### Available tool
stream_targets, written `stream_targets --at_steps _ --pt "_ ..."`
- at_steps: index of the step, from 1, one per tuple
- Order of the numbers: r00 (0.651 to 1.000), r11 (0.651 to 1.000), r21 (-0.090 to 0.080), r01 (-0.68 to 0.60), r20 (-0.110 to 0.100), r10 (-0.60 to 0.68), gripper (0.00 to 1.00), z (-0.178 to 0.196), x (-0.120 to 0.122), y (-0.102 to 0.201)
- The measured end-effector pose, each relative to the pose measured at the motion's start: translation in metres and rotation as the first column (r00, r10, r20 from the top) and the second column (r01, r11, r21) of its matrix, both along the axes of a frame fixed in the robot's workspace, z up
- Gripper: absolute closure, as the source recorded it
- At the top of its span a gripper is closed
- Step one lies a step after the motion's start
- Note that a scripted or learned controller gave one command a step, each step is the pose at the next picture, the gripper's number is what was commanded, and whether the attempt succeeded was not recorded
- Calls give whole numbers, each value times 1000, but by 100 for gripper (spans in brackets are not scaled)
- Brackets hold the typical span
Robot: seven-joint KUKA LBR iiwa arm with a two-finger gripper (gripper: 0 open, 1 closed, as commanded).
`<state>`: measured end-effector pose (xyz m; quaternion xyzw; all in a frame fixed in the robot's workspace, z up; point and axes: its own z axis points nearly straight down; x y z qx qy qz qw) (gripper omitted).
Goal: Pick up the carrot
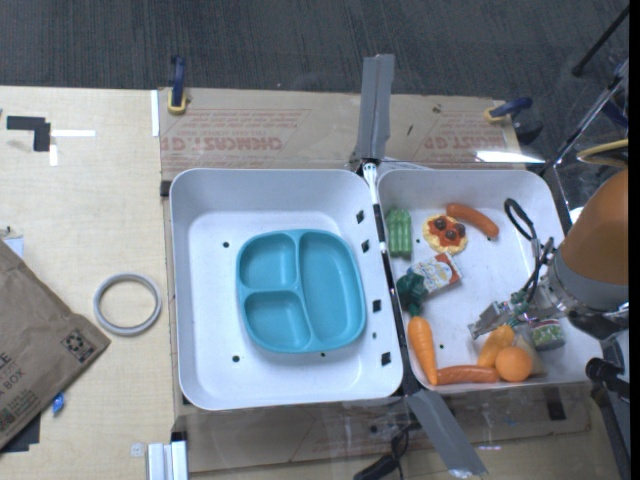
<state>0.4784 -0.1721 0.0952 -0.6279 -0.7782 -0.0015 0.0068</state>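
One carrot (421, 347) lying against right bin's (545, 190) left wall, near front. Likely light, rigid, smooth plastic; best pinched across thick top. Gripper (497, 318) nearby; jaw state impossible to tell.

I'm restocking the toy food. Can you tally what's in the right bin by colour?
Orange: 4, carrot, sausage, sausage, ball
Green: 2, corn, broccoli
Mixed: 2, pizza, packet
Total: 8; some items by the gripper are unclear.

Teal divided plate (300, 290) in left bin (190, 268), tape ring (127, 302) on bench
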Motion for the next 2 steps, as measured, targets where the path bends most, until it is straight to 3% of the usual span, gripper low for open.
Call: stream_targets --at_steps 1,2 --pt "1000 1000 -8 8 8 -8 100 8 3 -4" --pt "999 999 -12 46 4 -46 100 127 20 51"
